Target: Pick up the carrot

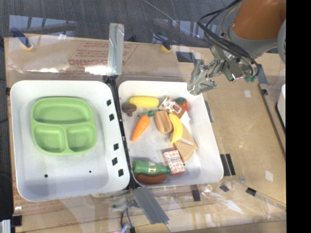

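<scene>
Two shallow white bins sit side by side on a tan bench (243,130) covered with clear plastic sheeting and strips of grey tape, with dark carpet (73,1) beyond its far edge. The left bin (19,144) holds a green divided tray (63,125). The right bin (211,149) is crowded with toy food.

My gripper (200,85) hangs above the far right corner of the right bin, at its rim, with nothing between its fingers; whether they are spread or pressed together I cannot tell from this angle. My grey arm with its orange band (260,8) reaches in from the upper right, cables looping beside it.

The carrot (142,125) lies in the left half of the right bin, tilted, its green top pointing to the upper right and its tip to the lower left. It is well apart from my gripper, down and to the left of it. An ear of corn (144,101) lies just beyond the carrot, a brown mushroom (129,108) sits at its upper left, and a bread roll (163,122) lies just to its right. A banana (176,128) curves past the roll. A green bottle (150,168) and a sausage (150,179) lie along the near wall, beside a small red carton (173,161).
</scene>
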Controlling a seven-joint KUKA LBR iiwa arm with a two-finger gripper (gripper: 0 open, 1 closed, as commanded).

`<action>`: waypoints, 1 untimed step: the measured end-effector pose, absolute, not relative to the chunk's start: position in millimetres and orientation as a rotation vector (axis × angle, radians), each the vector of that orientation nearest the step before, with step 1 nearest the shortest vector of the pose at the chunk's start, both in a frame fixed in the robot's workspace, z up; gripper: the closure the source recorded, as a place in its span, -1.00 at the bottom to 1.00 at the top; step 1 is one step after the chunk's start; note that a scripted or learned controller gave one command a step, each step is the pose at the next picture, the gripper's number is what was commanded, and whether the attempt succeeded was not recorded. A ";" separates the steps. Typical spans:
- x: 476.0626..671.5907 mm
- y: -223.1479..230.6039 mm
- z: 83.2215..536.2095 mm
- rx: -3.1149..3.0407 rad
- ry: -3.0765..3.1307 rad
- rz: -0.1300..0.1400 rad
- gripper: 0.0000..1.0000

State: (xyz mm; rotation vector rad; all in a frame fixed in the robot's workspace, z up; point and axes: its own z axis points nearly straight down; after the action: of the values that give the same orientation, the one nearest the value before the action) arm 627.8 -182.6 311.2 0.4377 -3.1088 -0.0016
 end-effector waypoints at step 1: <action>652.2 -208.8 388.6 0.661 -3.079 0.007 1.00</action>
State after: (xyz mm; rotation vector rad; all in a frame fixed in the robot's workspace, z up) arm 652.2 -208.8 388.6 0.6613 -3.0788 0.0066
